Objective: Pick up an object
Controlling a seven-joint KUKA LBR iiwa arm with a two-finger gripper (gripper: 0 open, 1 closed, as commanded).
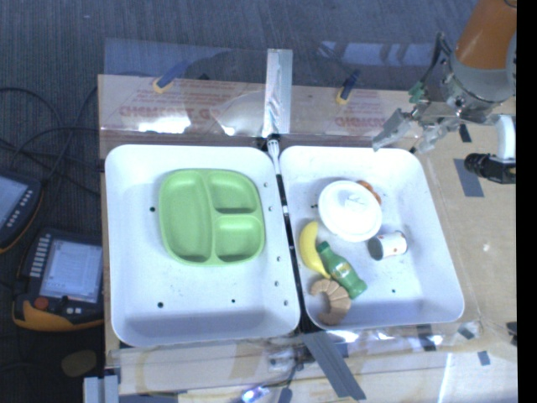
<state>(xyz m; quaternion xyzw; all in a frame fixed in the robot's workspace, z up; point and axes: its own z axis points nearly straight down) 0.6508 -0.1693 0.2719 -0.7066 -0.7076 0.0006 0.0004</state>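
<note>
The gripper [406, 133] is held with fingers spread and nothing between them above the right bin's [436, 250] far edge, well apart from the green bottle [343, 273].

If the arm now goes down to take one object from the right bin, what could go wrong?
1. The banana, green bottle and brown wooden piece lie touching in a cluster, so closing on one would likely push or drag another.
2. The white bowl looks wide for the gripper, and it partly covers an orange item behind it.
3. The small white cylinder lies on its side and may roll away when touched.
</note>
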